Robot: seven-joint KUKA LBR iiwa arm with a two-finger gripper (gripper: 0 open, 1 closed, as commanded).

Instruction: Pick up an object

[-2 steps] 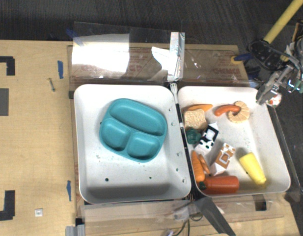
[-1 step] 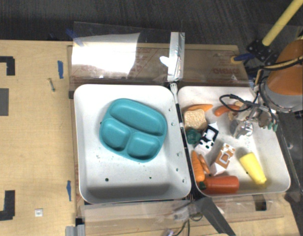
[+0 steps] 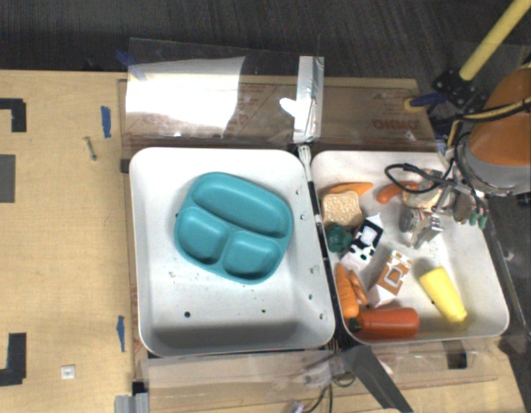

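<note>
Metal-grey gripper hangs low over right bin, near its back-right part; fingers point down-left, whether spread or closed can't tell, nothing seen between them. Orange band of arm sits just right of and above the tool, cables looping off it. Closest to tool: small orange piece just left and slightly behind, black-and-white checker-marked block just left and toward the front. Brown-and-white card-like item lies directly in front of the tool, near but apart. Yellow cylinder sits front-right of tool, tilted. Further left: tan bread-like slice, with orange carrot-shaped piece touching its back edge and dark green item in front of it. Farther front-left: second carrot along the bin's left wall, red sausage-shaped object at the front wall, touching the carrot's end. Well left of tool, left bin holds teal compartment tray, three sections, lying flat near the bin's middle. Farthest, clear plastic sheet behind the left bin.
</note>
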